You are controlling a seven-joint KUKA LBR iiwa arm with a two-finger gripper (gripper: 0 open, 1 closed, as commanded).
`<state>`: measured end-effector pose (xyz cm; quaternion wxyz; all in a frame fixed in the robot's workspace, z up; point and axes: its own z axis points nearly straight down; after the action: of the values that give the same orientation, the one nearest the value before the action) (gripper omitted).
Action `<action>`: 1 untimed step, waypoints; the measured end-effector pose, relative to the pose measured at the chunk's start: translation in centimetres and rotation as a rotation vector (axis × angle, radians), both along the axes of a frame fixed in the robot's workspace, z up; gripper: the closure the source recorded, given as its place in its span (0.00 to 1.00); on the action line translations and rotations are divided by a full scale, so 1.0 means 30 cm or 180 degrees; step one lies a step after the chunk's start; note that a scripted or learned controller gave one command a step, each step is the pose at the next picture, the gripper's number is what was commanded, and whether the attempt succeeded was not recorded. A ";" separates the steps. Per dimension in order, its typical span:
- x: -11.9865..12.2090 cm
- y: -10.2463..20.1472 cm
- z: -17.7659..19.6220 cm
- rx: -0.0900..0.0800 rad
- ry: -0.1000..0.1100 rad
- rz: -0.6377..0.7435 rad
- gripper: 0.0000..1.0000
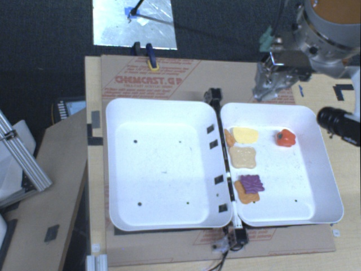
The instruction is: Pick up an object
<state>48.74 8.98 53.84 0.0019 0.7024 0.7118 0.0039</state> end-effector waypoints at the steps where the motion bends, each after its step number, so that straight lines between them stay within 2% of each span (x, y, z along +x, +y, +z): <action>1: 0.001 0.001 0.037 0.0004 -0.0007 0.0015 1.00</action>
<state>48.78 9.00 54.95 0.0022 0.7006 0.7135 0.0051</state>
